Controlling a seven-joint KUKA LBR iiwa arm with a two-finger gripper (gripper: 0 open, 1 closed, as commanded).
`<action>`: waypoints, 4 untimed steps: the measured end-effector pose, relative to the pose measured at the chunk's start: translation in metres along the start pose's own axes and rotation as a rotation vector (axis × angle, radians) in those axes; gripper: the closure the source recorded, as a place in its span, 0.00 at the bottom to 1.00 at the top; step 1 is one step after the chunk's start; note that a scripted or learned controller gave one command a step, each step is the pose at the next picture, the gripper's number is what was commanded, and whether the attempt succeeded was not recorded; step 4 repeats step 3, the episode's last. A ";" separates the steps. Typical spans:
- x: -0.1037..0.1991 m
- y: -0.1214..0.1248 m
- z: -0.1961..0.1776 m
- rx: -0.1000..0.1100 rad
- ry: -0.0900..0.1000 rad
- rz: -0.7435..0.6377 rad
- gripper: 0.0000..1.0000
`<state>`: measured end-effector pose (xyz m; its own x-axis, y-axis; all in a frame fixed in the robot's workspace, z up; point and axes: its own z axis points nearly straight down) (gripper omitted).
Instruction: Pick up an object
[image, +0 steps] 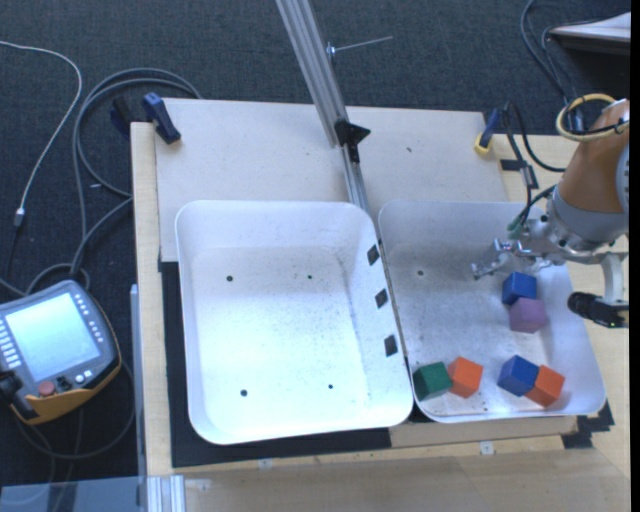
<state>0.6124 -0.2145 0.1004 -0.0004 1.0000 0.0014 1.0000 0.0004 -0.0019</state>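
Note:
My gripper (489, 265) hangs low over the right bin (440, 240), near its middle, with the grey arm and its orange band reaching in from the right. A blue cube (519, 288) lies just right of and below the gripper, very close to it. A purple block (527, 315) touches that cube on its near side. Along the bin's front wall sit a green cube (432, 379), an orange cube (465, 375), a second blue cube (518, 374) and another orange cube (547, 385). Nothing shows in the gripper's grasp.
The left bin (200, 240) stands beside the right one, and their shared walls carry black clips (381, 298). A slanted metal post (320, 75) rises behind the bins. A teach pendant (50, 345) and cables lie on the floor at left.

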 end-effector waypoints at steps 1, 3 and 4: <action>-0.003 -0.010 0.000 0.000 0.000 0.000 0.00; 0.012 0.039 0.000 -0.006 -0.001 -0.003 0.00; 0.012 0.039 0.000 -0.006 -0.001 -0.003 0.00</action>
